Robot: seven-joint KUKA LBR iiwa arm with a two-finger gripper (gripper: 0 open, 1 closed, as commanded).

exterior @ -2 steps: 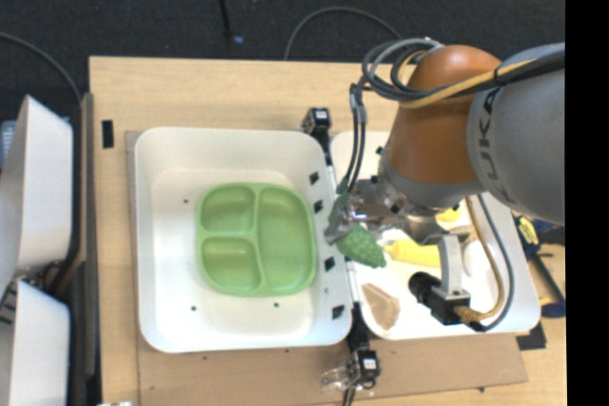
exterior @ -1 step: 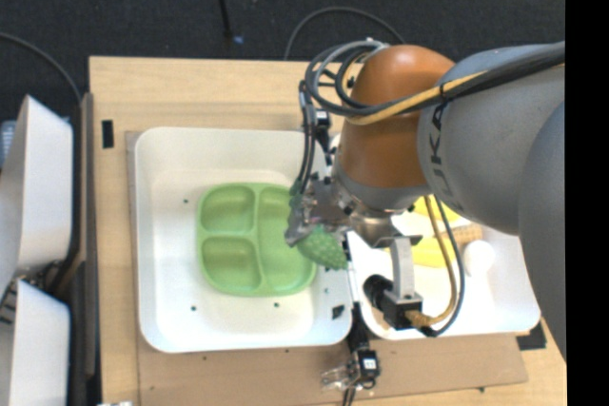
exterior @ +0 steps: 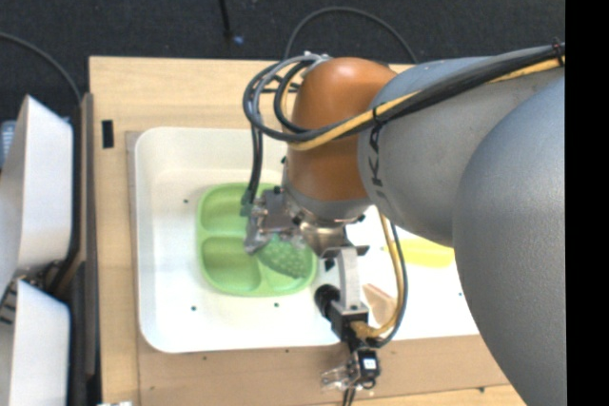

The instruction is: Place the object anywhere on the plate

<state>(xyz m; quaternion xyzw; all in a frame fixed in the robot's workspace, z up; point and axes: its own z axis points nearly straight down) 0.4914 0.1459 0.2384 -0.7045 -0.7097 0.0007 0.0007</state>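
My grey arm (exterior: 476, 166) with its orange band (exterior: 333, 133) reaches in from the right and covers much of the scene, with black cables looping off the band's left side. Under it lies the pale wooden bench (exterior: 171, 76), and on that the shallow white bin (exterior: 166, 233) that I am working over; a second white bin (exterior: 38, 176) sits at the far left edge, beyond a dark divider.

Inside the near bin lies the light green divided plastic plate (exterior: 224, 238), towards the bin's middle, with its compartments showing on the left side. A flat yellow object (exterior: 423, 252) peeks out from beneath my arm at the right of the bin, well apart from the plate.

My end effector (exterior: 266, 228) hangs low over the plate's right half. Just beside it, at its lower right, is a small dark green bumpy object (exterior: 285, 257) resting over the plate's right-hand edge area; whether it lies on the plate or is pinched by me I cannot make out. I cannot tell whether my end effector is spread or closed, because the wrist hides the tips from this angle
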